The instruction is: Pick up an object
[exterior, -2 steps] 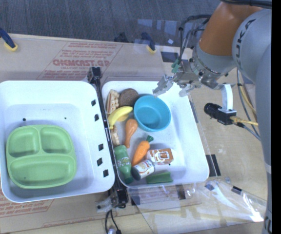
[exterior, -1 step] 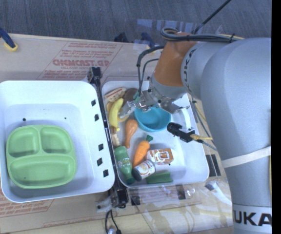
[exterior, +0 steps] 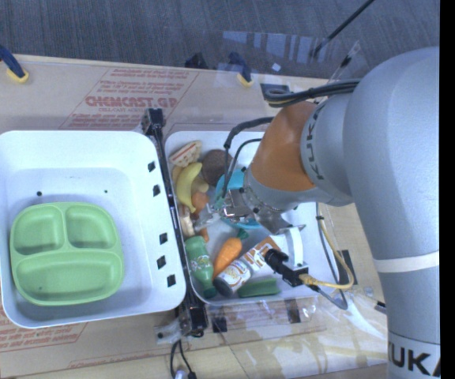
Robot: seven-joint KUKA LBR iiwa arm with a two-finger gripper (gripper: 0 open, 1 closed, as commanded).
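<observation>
The right bin (exterior: 310, 247) holds a pile of toy food: a yellow banana (exterior: 185, 183), a brown round item (exterior: 212, 164), a carrot (exterior: 227, 253), a green bottle (exterior: 199, 259), a labelled bottle (exterior: 245, 268) and a green flat piece (exterior: 259, 288). My gripper (exterior: 231, 205) is lowered into this bin over the middle of the pile, just right of the banana and above the carrot. The wrist and orange band (exterior: 287, 156) cover most of it.
The left bin (exterior: 69, 152) holds a green divided plate (exterior: 67, 253). A black divider with clips (exterior: 164, 204) runs between the bins. The grey arm (exterior: 393, 180) covers the right bin's far side. Cables (exterior: 330, 279) lie at its right edge.
</observation>
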